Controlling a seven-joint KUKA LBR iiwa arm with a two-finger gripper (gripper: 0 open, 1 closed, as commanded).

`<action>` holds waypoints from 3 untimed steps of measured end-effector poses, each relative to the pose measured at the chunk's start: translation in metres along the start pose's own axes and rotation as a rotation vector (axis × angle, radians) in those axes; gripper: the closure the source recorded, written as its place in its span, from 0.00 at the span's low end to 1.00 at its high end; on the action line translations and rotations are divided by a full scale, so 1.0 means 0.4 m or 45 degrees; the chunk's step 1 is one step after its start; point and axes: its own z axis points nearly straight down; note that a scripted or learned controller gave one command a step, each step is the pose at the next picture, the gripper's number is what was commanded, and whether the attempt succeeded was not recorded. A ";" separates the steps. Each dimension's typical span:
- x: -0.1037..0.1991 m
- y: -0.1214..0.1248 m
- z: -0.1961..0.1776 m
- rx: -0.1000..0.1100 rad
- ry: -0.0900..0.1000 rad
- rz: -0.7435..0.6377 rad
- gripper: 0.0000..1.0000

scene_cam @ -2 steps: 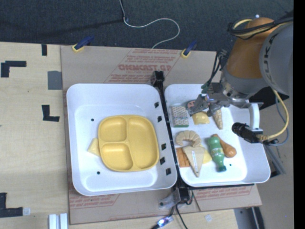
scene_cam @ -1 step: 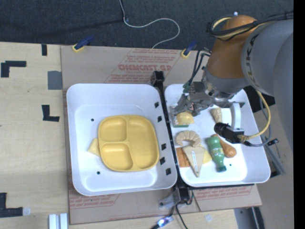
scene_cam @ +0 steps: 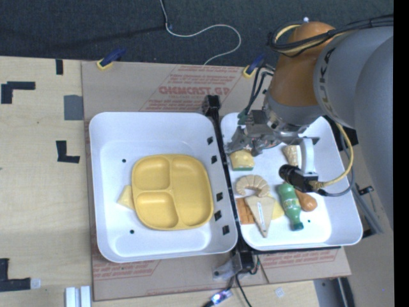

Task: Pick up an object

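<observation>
My gripper (scene_cam: 246, 144) hangs low over the far left part of the right bin (scene_cam: 339, 235). A small pale yellow food piece (scene_cam: 241, 160) lies directly beneath it, touching or nearly touching the gripper's tip. Near that piece, toward the front, a tan croissant (scene_cam: 251, 184) rests in the bin. A pale cheese wedge (scene_cam: 262, 211) lies in front of the croissant. A green bottle (scene_cam: 291, 204) lies to the right of the wedge, beside a small brown-orange item (scene_cam: 308, 201).
The left bin (scene_cam: 105, 139) holds a yellow divided plate (scene_cam: 172, 192) with a pale yellow piece (scene_cam: 124, 197) sticking out from under its left side. A ridged beige piece (scene_cam: 292, 154) sits right of the gripper. An orange flat piece (scene_cam: 243, 213) lies by the dividing wall.
</observation>
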 end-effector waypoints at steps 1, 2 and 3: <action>-0.009 0.002 -0.007 -0.002 0.001 0.001 1.00; -0.009 0.030 -0.024 -0.003 0.001 0.000 1.00; 0.014 0.007 0.003 0.000 -0.001 0.001 1.00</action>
